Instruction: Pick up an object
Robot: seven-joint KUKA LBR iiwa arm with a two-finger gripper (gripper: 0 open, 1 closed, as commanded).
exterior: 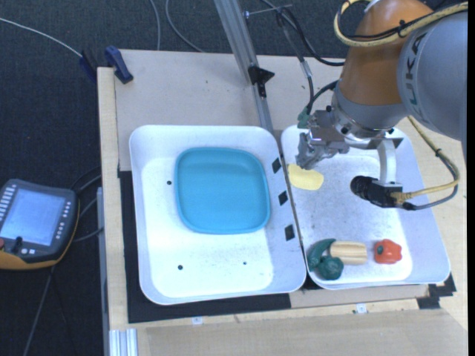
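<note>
camera view looks down on two white bins side by side on a bench. left bin has a blue plate lying flat in it. right bin has the small toys in it.

the gripper is low in the right bin, near its top left corner. right under its tip lies a flat yellow piece. the tip looks like it is touching or almost touching the top edge of that yellow piece. i cannot tell if the gripper has closed or not, because the arm hides that part.

the yellow piece looks like it is lying on the bin floor, close to the wall between the two bins. so i think nothing has been picked up yet. the arm seems to be at the reaching down part of the job.

down at the front of the right bin there are three more toys in a row: a green one, a tan one touching it, and a red one just beside that. they are well apart from the gripper.

what is left, i think: grab the yellow piece well and lift it off the floor of the bin. it is thin and flat, so it may slip.
</note>
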